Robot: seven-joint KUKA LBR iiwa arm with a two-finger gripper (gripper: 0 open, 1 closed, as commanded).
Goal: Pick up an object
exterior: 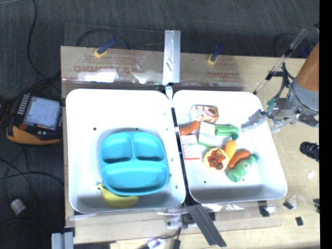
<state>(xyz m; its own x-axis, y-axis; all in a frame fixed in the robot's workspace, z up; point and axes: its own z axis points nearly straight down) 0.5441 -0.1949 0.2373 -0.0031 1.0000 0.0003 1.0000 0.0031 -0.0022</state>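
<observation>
**Two white bins, toy food on the right, gripper above that bin's upper right edge**

At the far left of the frame, off the bench, a small device with a screen [39, 114] lies on dark carpet. The left bin [83, 108] fills the left half of the bench. In it sits a blue tray with three compartments [135, 162], and a yellow banana [118, 197] pokes out from under the tray's lower left edge. A metal post [171, 56] stands upright at the top centre, above the seam between the bins.

The right bin [259, 183] holds a cluster of toy food near its middle. From left to right: an orange sausage-like piece [188, 128] against the left wall, small printed cartons [201, 134], one more carton [205, 111] above them, a round pizza-like toy [215, 158], a green vegetable [226, 130], an orange carrot [239, 158] and a green piece [237, 173] just below it.

The gripper [252, 122] hangs at the right of the frame, over the bin's upper right part, pointing left and down toward the cluster. It is just right of the green vegetable and apart from it. Nothing sits between the fingers; whether they are spread or closed I cannot tell. The grey arm with its orange band [313, 71] rises to the upper right corner.
</observation>
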